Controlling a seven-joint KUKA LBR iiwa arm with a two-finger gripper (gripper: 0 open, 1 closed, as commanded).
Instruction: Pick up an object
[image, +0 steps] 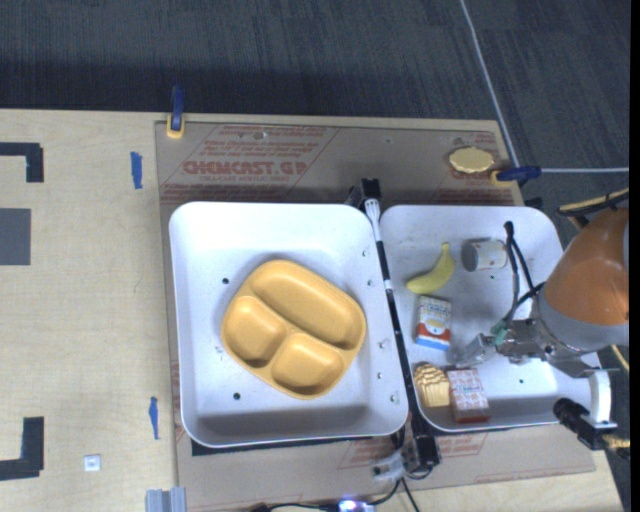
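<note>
Whether the jaws are parted or closed cannot be told: the gripper (487, 343) is a small dark and metallic cluster low over the floor of the right bin (530, 395), and nothing shows between its tips. Behind it the arm (590, 290) comes in from the right, its orange band bulking over the bin's right rim, with a black cable looping up from the wrist. Just left of the gripper lies a small white carton (433, 322). A yellow banana (432, 271) lies above the carton, a grey cup (484, 253) beside it. Near the front wall sit a golden waffle piece (430, 384) and a reddish packet (467, 394), touching. The left bin (195, 300) holds a yellow divided tray (291, 326).
</note>
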